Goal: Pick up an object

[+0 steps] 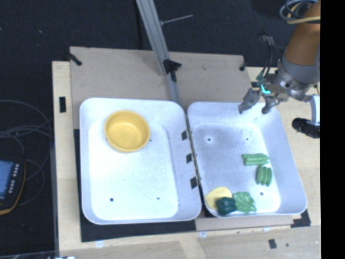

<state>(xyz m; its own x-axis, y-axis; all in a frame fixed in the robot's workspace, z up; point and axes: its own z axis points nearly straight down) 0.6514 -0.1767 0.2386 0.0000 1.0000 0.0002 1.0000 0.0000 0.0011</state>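
Fingers of the grey two-finger gripper point(257, 106) hang spread and empty over the right white bin's point(215, 120) far edge, with the light-green oblong toy point(254, 158), long axis left-right, nearer the camera.

Pale wooden bench point(64, 161), dark floor point(32, 26), loose cables point(21, 128)
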